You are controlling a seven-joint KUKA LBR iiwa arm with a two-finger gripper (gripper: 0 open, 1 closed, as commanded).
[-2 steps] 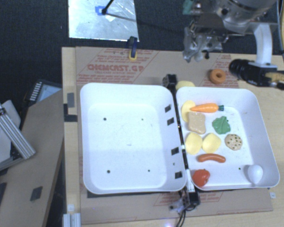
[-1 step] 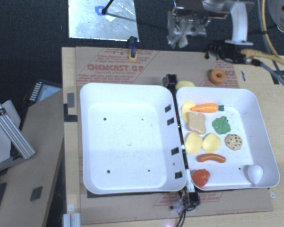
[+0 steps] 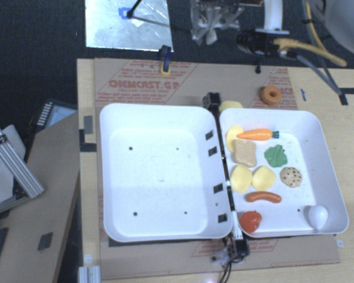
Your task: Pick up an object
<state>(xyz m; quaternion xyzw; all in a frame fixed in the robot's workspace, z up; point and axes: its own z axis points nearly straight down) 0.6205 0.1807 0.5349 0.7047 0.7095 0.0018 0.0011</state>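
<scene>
Two white bins side by side on the worktop [image 3: 135,81].
The left bin [image 3: 159,173] sits bare; the right bin [image 3: 324,158] holds a carrot [image 3: 256,135], a cookie [image 3: 291,177] and a sausage [image 3: 263,197]; the arm [image 3: 271,10] hangs beyond, its jaws unreadable.

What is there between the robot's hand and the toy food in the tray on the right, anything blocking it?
Nothing visible blocks it. The hand hangs above the bench's far edge, away from the right bin. The carrot, bread slice and cookie lie uncovered, open from above. Only a doughnut sits on the board between, outside the bin.
</scene>
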